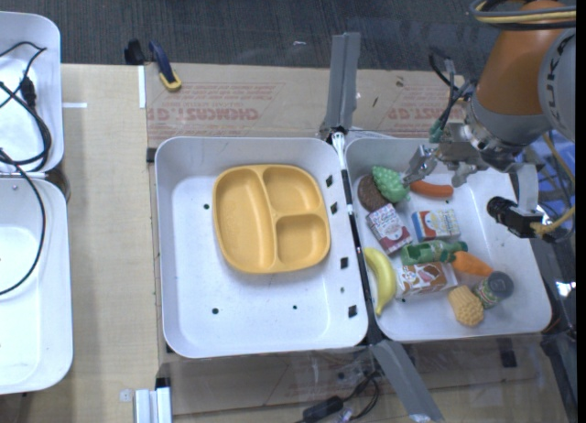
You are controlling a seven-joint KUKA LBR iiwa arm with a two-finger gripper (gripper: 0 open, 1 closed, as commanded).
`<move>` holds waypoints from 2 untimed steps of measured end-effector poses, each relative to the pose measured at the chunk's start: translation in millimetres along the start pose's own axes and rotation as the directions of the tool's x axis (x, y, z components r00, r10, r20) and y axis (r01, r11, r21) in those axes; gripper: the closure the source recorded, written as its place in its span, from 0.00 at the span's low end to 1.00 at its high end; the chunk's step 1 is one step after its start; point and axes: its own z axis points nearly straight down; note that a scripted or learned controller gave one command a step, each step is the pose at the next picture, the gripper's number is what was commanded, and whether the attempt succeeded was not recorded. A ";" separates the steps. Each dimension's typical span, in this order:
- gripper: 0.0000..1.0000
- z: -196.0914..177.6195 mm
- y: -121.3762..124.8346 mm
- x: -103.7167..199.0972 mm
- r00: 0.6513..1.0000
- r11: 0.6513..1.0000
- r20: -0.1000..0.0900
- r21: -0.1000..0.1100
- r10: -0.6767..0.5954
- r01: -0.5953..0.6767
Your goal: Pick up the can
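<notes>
Over the right bin's [540, 316] far end, I'm hovering my fingers [423, 167], spread and empty. Can [494, 288] is lying near front-right corner beside corn [466, 306]; needs descending clear of carrot [472, 264].

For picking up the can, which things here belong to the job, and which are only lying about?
Belong to the job:
can
hand
right bin

Only lying about:
yellow divided plate
banana
corn cob
green bottle
carrots
small cartons
</notes>
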 end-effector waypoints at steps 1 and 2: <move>0.00 47.8 -77.0 -18.3 0.999 0.999 -0.001 -0.001 -0.052 0.052; 0.00 -57.0 -54.3 -18.1 0.966 0.966 0.001 -0.003 -0.259 0.259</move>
